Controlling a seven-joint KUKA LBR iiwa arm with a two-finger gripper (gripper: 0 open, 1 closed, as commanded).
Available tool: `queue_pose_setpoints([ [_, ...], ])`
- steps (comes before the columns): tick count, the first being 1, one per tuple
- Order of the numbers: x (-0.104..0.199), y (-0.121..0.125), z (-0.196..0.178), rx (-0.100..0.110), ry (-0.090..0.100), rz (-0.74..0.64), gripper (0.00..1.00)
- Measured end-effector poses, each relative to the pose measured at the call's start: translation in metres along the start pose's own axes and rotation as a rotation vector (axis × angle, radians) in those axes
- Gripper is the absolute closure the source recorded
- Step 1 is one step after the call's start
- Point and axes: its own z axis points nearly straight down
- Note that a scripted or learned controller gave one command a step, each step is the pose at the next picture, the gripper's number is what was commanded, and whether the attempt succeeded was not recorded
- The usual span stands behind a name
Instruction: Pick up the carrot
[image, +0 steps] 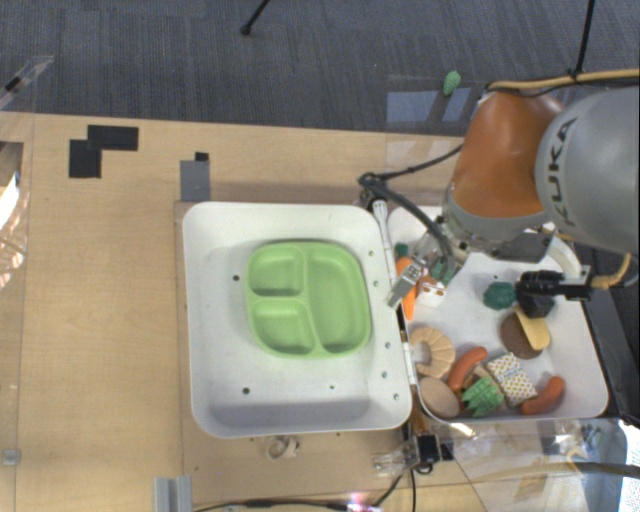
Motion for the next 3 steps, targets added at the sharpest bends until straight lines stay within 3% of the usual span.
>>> queue_pose_setpoints([
  [1,-0.008,0.019,0.001,0.001,-0.001,0.395,0.0],
  [2,0.035,-0.026,0.0,0.002,0.0,0.124,0.0],
  [3,-0.035,0.001,0.0,0.0,-0.004,0.113,0.0],
])
